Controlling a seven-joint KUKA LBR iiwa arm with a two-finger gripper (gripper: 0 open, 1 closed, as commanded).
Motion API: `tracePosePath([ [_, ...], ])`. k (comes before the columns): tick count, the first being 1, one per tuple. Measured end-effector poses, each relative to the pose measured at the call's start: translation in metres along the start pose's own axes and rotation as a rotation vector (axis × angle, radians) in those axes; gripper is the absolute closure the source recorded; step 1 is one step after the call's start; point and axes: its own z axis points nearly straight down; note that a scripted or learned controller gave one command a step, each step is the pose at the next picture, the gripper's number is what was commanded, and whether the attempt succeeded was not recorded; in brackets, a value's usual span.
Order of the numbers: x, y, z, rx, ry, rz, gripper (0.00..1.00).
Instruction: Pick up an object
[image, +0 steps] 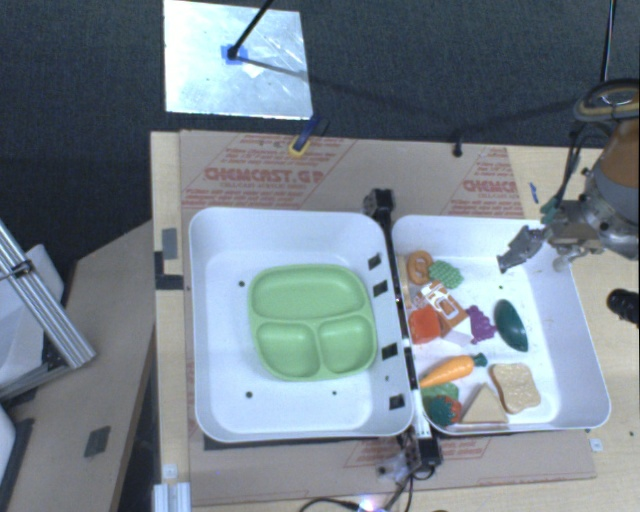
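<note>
In right bin (580, 330), carrot (447, 370), bread (515, 387)

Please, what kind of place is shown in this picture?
Probably a robot lab test bench: a robot gripper hangs over a white bin of toy food, like a carrot and bread slice, beside a green divided tray.

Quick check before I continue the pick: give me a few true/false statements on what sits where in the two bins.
1. The green tray lies in the left bin. True.
2. The carrot lies in the left bin. False: it lies in the right bin.
3. The bread slice is near the right bin's front edge. True.
4. The gripper holds the purple grapes. False: the grapes lie on the bin floor, apart from it.
</note>
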Motion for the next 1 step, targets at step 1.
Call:
tracePosePath([
  [1, 0.0003, 0.0019, -0.0061, -0.011, -0.002, -0.002, 0.00],
])
